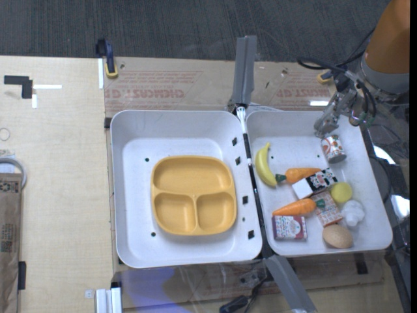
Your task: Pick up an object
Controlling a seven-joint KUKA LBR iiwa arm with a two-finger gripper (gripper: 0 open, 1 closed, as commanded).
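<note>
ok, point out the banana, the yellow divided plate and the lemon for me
banana (262,166): camera view, middle of its curved body.
yellow divided plate (193,169): camera view, bare floor of the large top compartment.
lemon (341,192): camera view, centre of the fruit.

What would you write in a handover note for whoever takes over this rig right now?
End effector: above the right bin's back edge, just behind a small can; nothing visibly held.
Right bin: banana, two carrots, lemon, egg, small cartons and packets.
Left bin: a yellow divided plate.
Done: no object picked up yet.
Left: close on one object, probably the can, and lift.
</note>
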